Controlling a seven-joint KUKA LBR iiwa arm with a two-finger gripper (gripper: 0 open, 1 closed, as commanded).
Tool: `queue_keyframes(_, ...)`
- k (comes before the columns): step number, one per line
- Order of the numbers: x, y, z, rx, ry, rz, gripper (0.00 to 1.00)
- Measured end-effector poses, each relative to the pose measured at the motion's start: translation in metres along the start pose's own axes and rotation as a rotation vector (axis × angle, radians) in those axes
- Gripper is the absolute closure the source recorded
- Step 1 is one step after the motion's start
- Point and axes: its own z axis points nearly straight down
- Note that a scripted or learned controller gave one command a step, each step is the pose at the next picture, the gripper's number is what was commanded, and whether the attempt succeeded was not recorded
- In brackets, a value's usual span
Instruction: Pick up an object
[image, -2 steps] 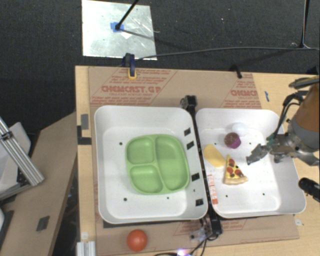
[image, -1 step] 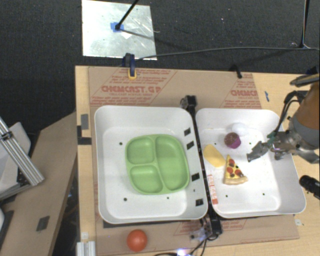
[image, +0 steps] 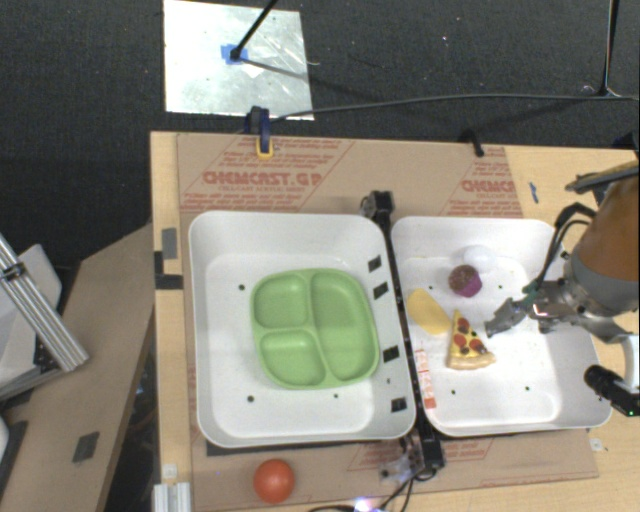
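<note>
Pizza slice (image: 467, 346): toy wedge, yellow with red toppings, flat in the right bin. Yellow piece (image: 429, 313): rounded, flat, just left of the slice. Purple ball (image: 464, 280): small, dark, near the bin's far wall, apart from both.

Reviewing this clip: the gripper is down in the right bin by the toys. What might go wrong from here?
1. The pizza slice and yellow piece lie close together beside the gripper; closing might nudge both and grip neither.
2. The slice lies flat, so fingers may slide over it.
3. The purple ball looks round; a bump could roll it away.
</note>
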Motion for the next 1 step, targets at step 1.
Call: queue_keyframes(1,-0.0093,-0.0007,0.0471,0.0,0.0,0.001,0.0)
